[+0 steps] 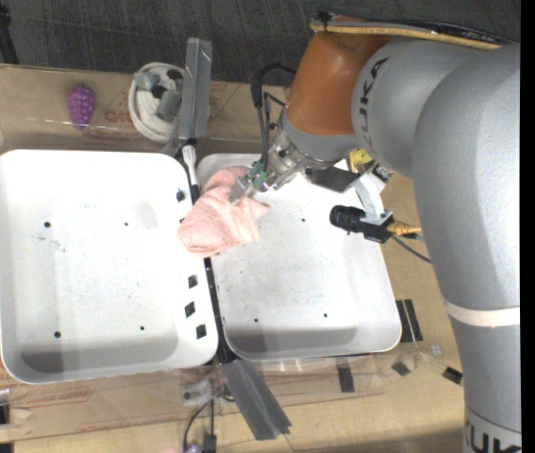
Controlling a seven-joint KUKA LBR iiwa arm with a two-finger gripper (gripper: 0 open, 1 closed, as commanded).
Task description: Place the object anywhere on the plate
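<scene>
1. Lying crumpled across the seam between both bins, the pink cloth (pixel 218 219) rests on the left edge of the right bin (pixel 314 291) and overlaps the left bin (pixel 88 253).
2. The gripper (pixel 251 181) touches the cloth's upper right corner; it appears to pinch the fabric, though the fingertips are partly hidden.
3. A purple object (pixel 81 105) lies on the bench (pixel 31 92) behind the left bin.

purple grapes (pixel 81 105), white cable coil (pixel 157 99), two bins (pixel 22 281)

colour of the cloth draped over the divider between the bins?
Pale pink cloth, plain with no visible pattern, seen in the camera view.
</scene>
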